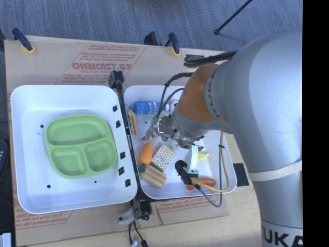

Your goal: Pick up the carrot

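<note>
Currently, the carrot (147, 153) lies in the right bin (226, 185) near its left wall, long axis nearly upright in frame, top leaning slightly right. My claw (165, 128) hovers just above-right; its state cannot be determined.

A small orange carrot (147, 153) lies in the right bin (225, 185), close to that bin's left wall and about midway between its far and near edges. It rests lengthwise at a slight tilt, one end pointing toward the far edge, the other toward the bin's near left corner. It lies flat on the bin floor, free of any grip.
</note>
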Controlling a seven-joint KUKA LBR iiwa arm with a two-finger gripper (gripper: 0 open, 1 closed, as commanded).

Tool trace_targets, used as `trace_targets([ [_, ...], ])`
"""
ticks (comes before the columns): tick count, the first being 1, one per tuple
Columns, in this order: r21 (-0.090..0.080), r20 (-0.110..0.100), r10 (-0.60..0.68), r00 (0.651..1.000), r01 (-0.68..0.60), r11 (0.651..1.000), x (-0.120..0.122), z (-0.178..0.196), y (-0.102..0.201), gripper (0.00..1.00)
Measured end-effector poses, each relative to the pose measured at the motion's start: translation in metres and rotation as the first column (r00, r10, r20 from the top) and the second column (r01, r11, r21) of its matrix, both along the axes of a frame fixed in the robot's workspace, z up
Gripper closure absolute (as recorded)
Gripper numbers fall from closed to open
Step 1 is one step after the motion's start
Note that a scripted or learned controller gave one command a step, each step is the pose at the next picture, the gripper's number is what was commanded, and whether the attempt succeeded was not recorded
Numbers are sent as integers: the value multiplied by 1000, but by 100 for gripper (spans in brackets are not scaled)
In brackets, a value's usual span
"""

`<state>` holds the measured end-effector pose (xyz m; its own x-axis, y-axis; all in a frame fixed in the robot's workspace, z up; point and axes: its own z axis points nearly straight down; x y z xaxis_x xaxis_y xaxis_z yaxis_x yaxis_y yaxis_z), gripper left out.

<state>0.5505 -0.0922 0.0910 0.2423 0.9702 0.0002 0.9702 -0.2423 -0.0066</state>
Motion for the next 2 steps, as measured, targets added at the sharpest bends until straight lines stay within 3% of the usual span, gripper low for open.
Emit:
trace_targets([
  [1,1,-2,4,1000,-4,1000,0,10,0,100],
  [2,-2,1,-319,948,319,948,23,100,84,100],
])
